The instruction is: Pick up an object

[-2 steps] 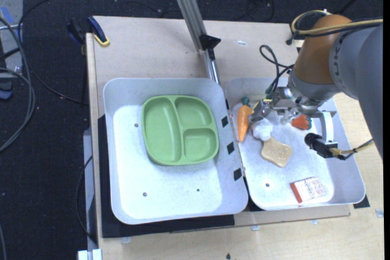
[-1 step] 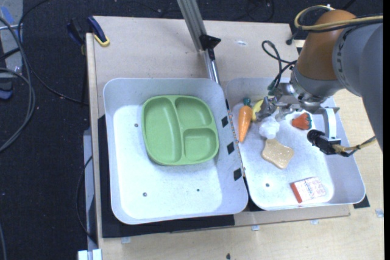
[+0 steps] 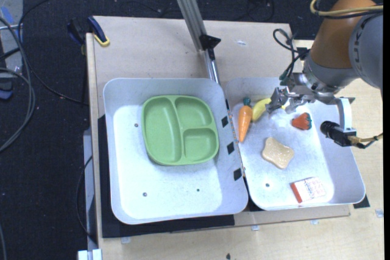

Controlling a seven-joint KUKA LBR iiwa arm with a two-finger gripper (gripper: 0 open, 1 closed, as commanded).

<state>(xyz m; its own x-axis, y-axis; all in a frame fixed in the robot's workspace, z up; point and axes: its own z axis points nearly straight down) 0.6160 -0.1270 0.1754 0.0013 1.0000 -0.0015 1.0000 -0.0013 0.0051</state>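
The right bin (image 3: 341,182) holds an orange carrot (image 3: 244,122) at its left edge, a yellow piece (image 3: 260,108) just right of the carrot's top, a red piece (image 3: 301,122), a tan bread slice (image 3: 277,153) and a red and white packet (image 3: 311,189). My gripper (image 3: 284,100) hangs over the bin's upper part, between the yellow piece and the red piece, close to the yellow one. Nothing shows between its tips.
The left bin (image 3: 122,192) carries a green divided plate (image 3: 180,130). A grey pole (image 3: 189,3) slants down to the gap between the bins. The arm's orange band (image 3: 338,27) and a black cable (image 3: 344,136) sit over the right bin's far right side.
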